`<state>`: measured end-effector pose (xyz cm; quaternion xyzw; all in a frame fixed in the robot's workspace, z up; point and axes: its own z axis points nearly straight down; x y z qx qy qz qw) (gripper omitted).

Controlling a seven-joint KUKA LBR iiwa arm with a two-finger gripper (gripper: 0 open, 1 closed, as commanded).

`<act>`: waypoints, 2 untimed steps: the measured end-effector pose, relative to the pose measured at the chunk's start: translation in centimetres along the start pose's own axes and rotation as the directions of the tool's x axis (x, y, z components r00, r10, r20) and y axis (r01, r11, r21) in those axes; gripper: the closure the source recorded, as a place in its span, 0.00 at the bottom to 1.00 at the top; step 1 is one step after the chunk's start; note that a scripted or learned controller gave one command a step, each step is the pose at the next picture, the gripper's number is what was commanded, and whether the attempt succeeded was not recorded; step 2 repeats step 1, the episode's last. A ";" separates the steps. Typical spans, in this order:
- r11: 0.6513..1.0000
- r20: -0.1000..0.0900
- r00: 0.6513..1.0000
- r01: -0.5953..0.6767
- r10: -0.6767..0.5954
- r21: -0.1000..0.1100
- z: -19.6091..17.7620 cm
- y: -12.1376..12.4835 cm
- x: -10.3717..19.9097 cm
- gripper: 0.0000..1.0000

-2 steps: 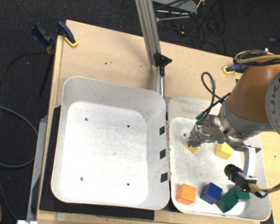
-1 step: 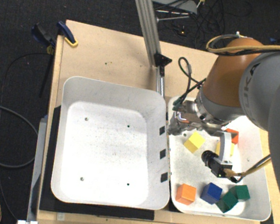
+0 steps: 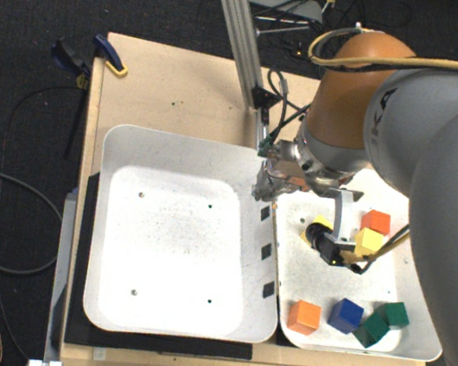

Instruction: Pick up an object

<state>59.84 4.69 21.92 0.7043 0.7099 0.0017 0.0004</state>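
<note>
Several small blocks lie in the right bin [image 3: 411, 346]. Along its front edge sit an orange block [image 3: 304, 315], a blue block [image 3: 346, 315] and two green blocks [image 3: 372, 328] [image 3: 396, 314]. Further back, another orange block [image 3: 376, 221] touches a yellow block [image 3: 369, 242]. My gripper [image 3: 271, 183] hangs at the right bin's back left corner, close to the wall between the bins. It is well left of the orange and yellow pair, and nothing shows in its grasp.
The left bin [image 3: 103, 199] sits beside the right one, and their rims meet at a narrow strip with black marks [image 3: 268, 250]. A slanted metal pole [image 3: 242, 31] crosses behind the gripper. Blue clamps [image 3: 89, 57] grip the bench's back left corner.
</note>
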 end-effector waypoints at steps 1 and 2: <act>1.000 0.000 1.000 -0.001 0.001 0.001 -0.4 1.9 3.9 1.00; 1.000 0.000 1.000 -0.001 0.001 0.001 -0.4 1.9 3.9 1.00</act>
